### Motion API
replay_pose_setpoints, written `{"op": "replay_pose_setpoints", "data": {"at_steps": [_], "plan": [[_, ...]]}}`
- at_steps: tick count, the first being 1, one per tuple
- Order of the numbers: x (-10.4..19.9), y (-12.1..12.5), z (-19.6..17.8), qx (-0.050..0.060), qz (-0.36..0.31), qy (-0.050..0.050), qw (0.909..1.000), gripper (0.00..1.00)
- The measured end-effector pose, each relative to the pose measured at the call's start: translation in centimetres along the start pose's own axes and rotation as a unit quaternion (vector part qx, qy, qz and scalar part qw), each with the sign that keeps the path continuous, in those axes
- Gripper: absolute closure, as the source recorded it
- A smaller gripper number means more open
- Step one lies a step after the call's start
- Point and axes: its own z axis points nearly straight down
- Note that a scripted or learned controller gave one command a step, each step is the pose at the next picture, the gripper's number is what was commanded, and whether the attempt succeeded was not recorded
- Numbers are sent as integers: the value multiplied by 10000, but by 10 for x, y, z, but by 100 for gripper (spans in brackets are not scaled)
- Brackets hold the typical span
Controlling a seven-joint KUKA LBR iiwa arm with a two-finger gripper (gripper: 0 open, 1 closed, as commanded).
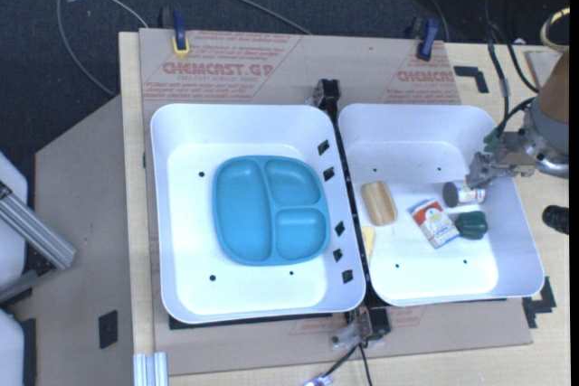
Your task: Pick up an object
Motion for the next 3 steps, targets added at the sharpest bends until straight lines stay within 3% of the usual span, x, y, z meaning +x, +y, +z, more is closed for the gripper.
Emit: {"op": "replay_pose_setpoints", "data": {"at_steps": [1, 3], "plan": [[0, 1, -30, 10, 2, 2, 10000, 100], [98, 21, -37, 15, -25, 15, 10000, 100]]}}
